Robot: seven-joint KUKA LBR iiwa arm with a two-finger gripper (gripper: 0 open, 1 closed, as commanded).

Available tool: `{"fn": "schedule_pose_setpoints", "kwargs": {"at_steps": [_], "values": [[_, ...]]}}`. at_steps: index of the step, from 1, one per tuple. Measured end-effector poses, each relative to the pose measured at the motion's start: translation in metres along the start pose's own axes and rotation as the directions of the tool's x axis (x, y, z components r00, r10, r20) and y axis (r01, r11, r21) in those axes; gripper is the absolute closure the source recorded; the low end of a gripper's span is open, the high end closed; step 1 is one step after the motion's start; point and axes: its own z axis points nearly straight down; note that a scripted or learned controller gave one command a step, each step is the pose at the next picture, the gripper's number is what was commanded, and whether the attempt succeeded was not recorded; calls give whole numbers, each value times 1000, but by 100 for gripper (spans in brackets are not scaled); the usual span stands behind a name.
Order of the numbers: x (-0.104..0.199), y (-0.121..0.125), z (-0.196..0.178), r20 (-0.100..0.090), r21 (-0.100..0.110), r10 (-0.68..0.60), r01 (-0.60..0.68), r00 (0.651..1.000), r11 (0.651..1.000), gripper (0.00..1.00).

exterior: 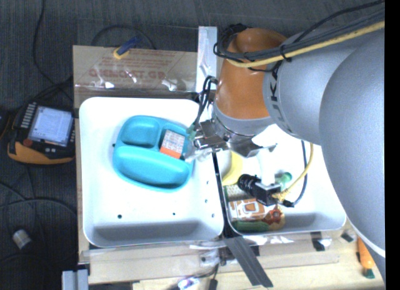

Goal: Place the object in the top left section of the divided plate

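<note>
The big grey arm with an orange band [250, 73] comes in from the right and covers much of the right shallow white bin [312, 220]; its wrist stands over the wall between the two bins. The left shallow white bin [100, 220] carries the light blue divided plastic plate [150, 157], which lies in the middle of that bin, a little toward the far side. The plate has one long section at the near side and two smaller sections at the far side. The claw [195, 137] is at the right edge of the plate; if it is spread or pressed together, I cannot tell, because the wrist hides it. A small box with orange and white faces [172, 144] lies in the far right section of the plate, just beside the claw. Right of the plate, in the other bin, lie a yellow flat object [232, 169] and a brown printed packet [250, 212].
</note>
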Motion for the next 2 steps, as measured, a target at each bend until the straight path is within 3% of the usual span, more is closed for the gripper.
{"fn": "schedule_pose_setpoints", "kwargs": {"at_steps": [1, 2], "values": [[35, -35, -27, -1, 1, -48, 48, 999, 999, 100], [97, -24, 122, -3, 4, -105, 105, 994, 994, 100]]}}
